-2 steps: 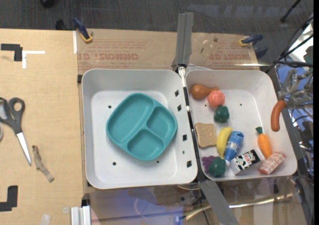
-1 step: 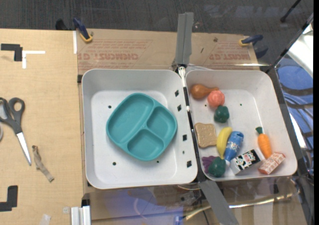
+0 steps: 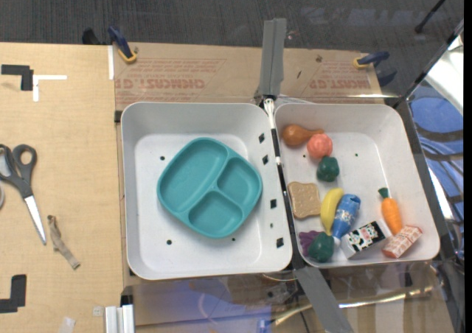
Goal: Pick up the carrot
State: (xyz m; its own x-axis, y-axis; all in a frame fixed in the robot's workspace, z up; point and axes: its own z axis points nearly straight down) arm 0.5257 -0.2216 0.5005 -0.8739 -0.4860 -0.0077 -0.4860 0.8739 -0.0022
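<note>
Carrot (image 3: 391, 214): lay in rt bin (image 3: 369, 114), close to its rt wall, green top pointing to far side, orange tip just beside pink-white packet (image 3: 402, 242). Elsewhere, big to small: lft bin (image 3: 140, 199) w/ teal divided plate (image 3: 211, 187); in rt bin, bread slice (image 3: 304, 199), banana (image 3: 330, 208), blue bottle (image 3: 345, 215). Pincer state: couldn't tell.

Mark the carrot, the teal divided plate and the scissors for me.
carrot (image 3: 391, 214), camera view, on the middle of its orange body.
teal divided plate (image 3: 175, 175), camera view, on the floor of its big compartment.
scissors (image 3: 33, 215), camera view, on the blades.
</note>
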